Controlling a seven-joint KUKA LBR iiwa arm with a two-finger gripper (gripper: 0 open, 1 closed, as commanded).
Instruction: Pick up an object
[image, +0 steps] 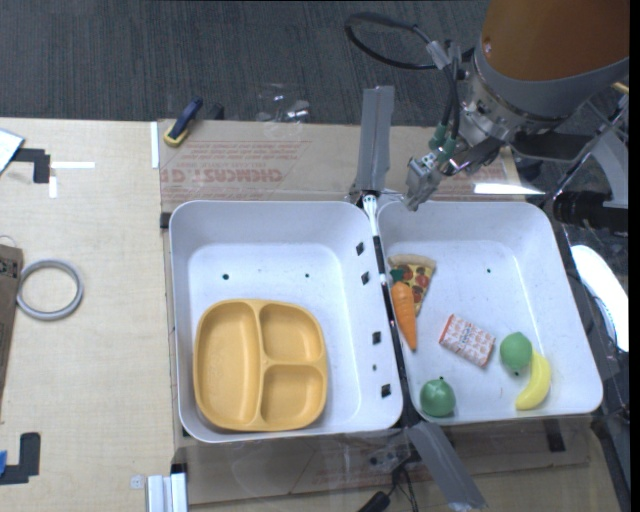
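The right bin holds a carrot and a pizza slice near its left wall. A pink-and-white snack packet lies in the middle. A green lime, a yellow banana and a green apple sit toward the near right corner. My gripper hangs above the far left corner of the right bin, well above the objects, with nothing seen between its fingers.
The left bin holds a yellow divided plate. A tape roll lies on the bench at far left. Cardboard and a grey divider post stand behind the bins.
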